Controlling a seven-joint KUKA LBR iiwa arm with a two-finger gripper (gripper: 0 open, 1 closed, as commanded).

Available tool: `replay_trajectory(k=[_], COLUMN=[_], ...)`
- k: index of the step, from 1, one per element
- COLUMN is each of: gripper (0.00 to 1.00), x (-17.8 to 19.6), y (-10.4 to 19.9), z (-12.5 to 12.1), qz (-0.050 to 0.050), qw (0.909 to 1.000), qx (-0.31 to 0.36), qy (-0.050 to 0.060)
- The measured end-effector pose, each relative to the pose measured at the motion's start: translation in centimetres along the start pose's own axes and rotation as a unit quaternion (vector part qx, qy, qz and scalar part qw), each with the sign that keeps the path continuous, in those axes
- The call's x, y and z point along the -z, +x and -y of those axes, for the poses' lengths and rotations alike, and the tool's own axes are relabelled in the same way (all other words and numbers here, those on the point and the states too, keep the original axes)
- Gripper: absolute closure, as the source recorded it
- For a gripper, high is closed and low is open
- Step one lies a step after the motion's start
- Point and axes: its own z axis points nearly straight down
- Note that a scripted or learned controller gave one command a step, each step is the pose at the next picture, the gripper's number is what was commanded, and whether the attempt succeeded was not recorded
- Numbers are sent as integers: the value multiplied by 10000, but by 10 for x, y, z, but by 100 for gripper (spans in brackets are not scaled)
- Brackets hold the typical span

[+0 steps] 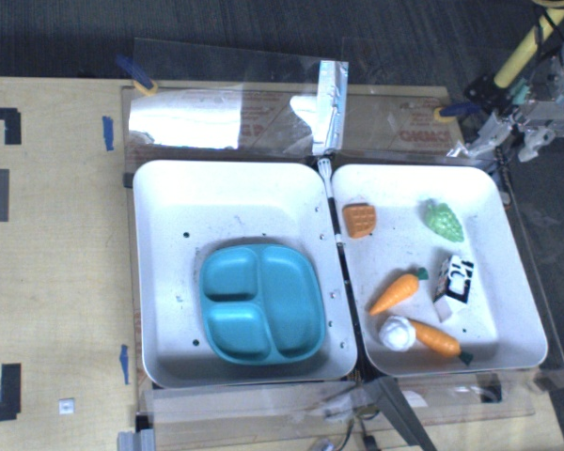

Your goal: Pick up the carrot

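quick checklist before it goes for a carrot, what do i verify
1. Carrot in view: ok, one carrot lies mid right bin, a second carrot near its front wall.
2. Top of the mid carrot free: ok.
3. Second carrot free: not ok, a white cap touches its end.
4. Room beside the mid carrot: ok, the black-and-white piece lies apart.
5. Gripper clear of the bin: ok, beyond the back corner.
6. Fingers open: cannot tell.
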Motion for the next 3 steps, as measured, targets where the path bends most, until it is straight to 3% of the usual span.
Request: replay_trajectory(k=[1,2,3], gripper=[0,0,0], x=[-169,-182,-184], y=[75,120,115], z=[60,109,121], qz=[-8,-7,8], qw=[9974,9999,9984], qx=[-725,-159,561], qy=[40,15,-69])
